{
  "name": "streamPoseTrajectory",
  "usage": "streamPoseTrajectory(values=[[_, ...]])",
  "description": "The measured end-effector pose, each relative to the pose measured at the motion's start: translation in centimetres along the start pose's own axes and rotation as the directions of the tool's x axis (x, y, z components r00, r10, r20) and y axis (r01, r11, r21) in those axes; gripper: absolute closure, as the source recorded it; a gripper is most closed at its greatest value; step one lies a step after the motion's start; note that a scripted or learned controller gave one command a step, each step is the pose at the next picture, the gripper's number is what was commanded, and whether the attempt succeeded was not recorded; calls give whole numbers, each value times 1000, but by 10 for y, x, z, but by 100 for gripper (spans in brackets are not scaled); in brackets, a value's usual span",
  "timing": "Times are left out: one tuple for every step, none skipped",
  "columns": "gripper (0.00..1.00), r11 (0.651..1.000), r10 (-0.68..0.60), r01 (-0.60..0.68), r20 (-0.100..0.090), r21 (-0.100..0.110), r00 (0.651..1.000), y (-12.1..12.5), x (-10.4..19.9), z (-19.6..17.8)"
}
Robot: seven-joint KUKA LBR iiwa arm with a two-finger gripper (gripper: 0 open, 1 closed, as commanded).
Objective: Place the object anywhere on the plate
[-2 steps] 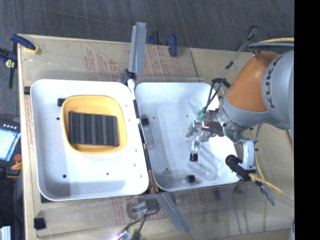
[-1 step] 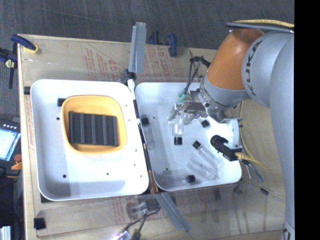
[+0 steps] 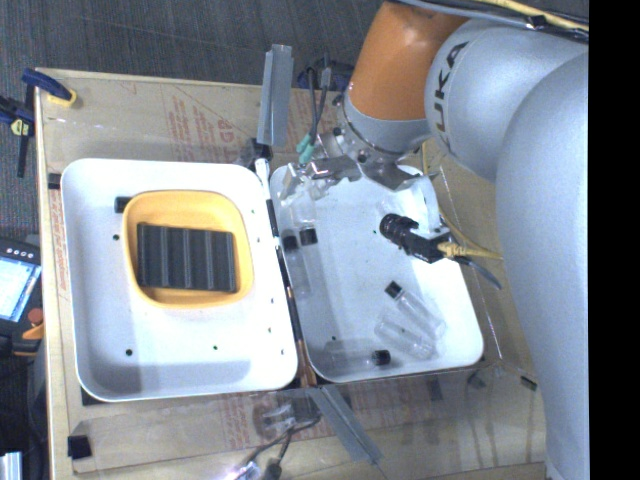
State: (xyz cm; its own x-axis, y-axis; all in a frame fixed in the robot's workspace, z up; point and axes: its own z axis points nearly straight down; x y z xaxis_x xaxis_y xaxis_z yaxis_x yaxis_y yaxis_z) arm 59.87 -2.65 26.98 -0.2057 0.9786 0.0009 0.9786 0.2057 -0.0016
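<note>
Hand (image 3: 316, 172): metal, partly glassy-looking, over the far left corner of the right bin (image 3: 345, 303), close to the wall; cannot tell whether it is wide, narrow or holding anything.

Right bin: shallow, white, smooth, rounded corners. It holds three clear plastic tubes with black caps, hard to make out against the white:
- wall tube (image 3: 298, 263), lying along the left wall just below the hand
- middle tube (image 3: 412, 315), lying slantwise
- front tube (image 3: 352, 357), against the near wall

The floor is bare between them.

Left bin (image 3: 90, 268): same make, touching the right bin along one edge. It holds one yellow plate (image 3: 185, 202), a glossy rounded rectangle. A dark ridged slab (image 3: 190, 256) covers the middle of the plate, leaving only the rim free.

All the tubes are well apart from the plate.

Brown board worktop (image 3: 150, 108) under both bins.
</note>
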Motion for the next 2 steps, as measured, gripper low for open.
streamPoseTrajectory(values=[[100,987,-162,162,-1,3,987,10,18,74],[0,987,-162,162,0,2,987,10,18,73]])
